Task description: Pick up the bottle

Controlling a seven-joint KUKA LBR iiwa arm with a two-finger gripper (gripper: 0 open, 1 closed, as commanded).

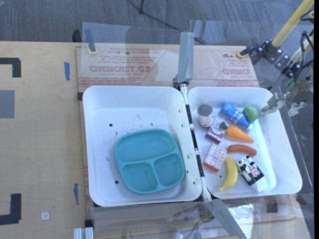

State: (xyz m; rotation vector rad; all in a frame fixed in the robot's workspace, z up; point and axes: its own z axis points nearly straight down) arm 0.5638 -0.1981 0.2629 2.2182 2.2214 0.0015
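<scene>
The bottle (233,113) is small and blue, with a white label. It lies on its side near the back of the right bin (284,148), between a grey can (205,115) and a green ball (250,113). My gripper (277,102) hangs over the right bin's back right rim. It is just right of the green ball and about a hand's width from the bottle. Nothing is visibly held in it.
The right bin also holds a carrot (239,133), a sausage (241,149), a banana (229,174), a cow-patterned carton (250,170), a pink box (215,157) and a small maroon packet (216,131). A teal divided plate (149,160) lies in the left bin (99,108).
</scene>
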